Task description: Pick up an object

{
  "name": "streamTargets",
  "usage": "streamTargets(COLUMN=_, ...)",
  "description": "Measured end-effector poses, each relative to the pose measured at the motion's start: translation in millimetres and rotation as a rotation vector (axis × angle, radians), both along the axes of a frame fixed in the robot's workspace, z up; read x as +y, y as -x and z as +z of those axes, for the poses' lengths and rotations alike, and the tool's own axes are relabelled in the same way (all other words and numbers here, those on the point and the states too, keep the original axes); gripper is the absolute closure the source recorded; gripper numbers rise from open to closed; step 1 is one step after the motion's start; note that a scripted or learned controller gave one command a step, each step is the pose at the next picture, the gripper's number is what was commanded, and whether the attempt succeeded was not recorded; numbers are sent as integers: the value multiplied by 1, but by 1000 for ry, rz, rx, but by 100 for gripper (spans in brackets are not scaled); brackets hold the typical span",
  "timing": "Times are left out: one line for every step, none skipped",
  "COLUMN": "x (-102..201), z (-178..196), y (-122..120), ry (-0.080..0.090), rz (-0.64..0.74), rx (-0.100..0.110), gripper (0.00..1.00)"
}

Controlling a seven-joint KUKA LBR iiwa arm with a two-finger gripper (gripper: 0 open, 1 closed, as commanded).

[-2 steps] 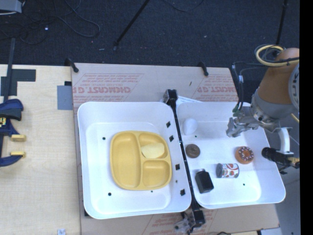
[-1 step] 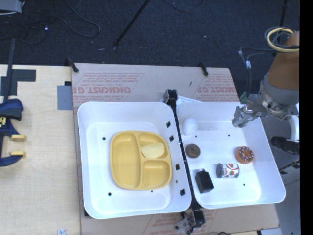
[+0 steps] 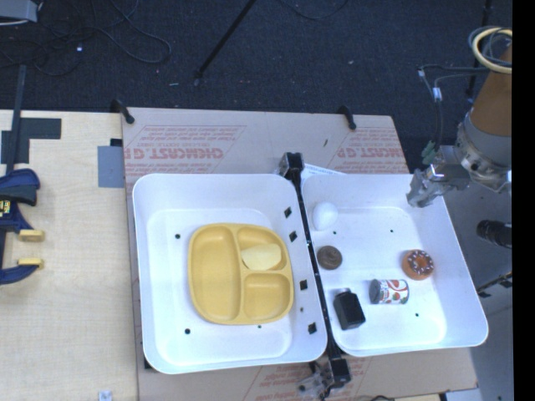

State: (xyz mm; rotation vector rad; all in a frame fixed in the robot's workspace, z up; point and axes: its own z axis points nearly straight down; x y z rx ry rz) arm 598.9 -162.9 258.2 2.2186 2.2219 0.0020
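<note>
Looks like a robotics lab or test cell, not a home or shop. Two shallow white bins (image 3: 219, 192) laid side by side on a cardboard sheet (image 3: 192, 140) printed with mirrored lettering, atop a pale plywood counter (image 3: 67, 307). Black clips (image 3: 303, 285) along the seam between the bins. Blue clamp with yellow tips (image 3: 15, 224) gripping the counter's left edge. Loose black cables (image 3: 125, 23) and a thin stand leg (image 3: 238, 19) strewn over dark carpet behind. Grey industrial arm with an orange band (image 3: 489, 98) mounted at the right. Toy-like test props inside the bins: yellow divided tray (image 3: 226, 286), small doughnut (image 3: 417, 264).
</note>
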Motion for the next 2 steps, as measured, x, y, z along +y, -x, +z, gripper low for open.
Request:
streamTargets(x=53, z=-11, y=21, ry=-3, rz=2, rx=7, gripper=100)
streamTargets(x=102, z=-5, y=31, ry=-3, rz=3, rx=6, gripper=100)
